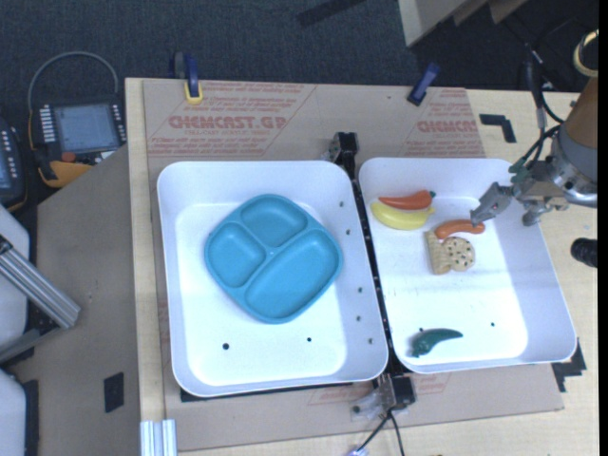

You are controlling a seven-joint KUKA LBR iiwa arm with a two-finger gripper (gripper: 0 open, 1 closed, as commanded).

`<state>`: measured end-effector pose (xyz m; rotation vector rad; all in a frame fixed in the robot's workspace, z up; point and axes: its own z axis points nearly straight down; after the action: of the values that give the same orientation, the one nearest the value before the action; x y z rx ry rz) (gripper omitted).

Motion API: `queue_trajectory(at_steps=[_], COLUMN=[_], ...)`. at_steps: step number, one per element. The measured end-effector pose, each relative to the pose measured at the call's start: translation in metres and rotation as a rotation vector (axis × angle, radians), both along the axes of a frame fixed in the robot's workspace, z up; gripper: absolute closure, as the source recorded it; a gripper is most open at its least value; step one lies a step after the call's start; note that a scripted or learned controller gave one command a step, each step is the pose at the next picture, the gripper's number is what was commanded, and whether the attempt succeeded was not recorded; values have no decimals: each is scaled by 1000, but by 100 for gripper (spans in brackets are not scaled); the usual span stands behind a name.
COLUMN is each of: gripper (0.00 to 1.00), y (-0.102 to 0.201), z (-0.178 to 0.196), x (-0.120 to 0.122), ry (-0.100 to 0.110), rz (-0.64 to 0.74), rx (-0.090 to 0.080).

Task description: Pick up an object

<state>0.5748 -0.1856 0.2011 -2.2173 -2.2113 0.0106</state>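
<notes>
The right bin [532, 293] holds several toy foods. A red chili [407, 199] lies on a yellow banana [401, 218] near the bin's far left. An orange sausage-shaped piece [459, 227] rests just above a tan speckled cracker [449, 253]. A dark teal pepper [433, 340] sits near the front wall. My gripper [510, 207] hangs over the bin's far right part, just right of the orange piece, open with nothing between its fingers.
The left bin [180, 255] carries a blue divided plate [273, 256]. A black clamp [344, 146] sits between the bins at the back. Bare white floor lies at the right bin's centre and right side.
</notes>
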Motion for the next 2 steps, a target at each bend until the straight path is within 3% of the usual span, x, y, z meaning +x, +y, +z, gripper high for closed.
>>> queue_trajectory(at_steps=[1,2], gripper=[0,0], y=[0,5], z=[6,-47], x=[3,12], ry=[-12,-10], rz=[3,4], rx=[-3,-2])
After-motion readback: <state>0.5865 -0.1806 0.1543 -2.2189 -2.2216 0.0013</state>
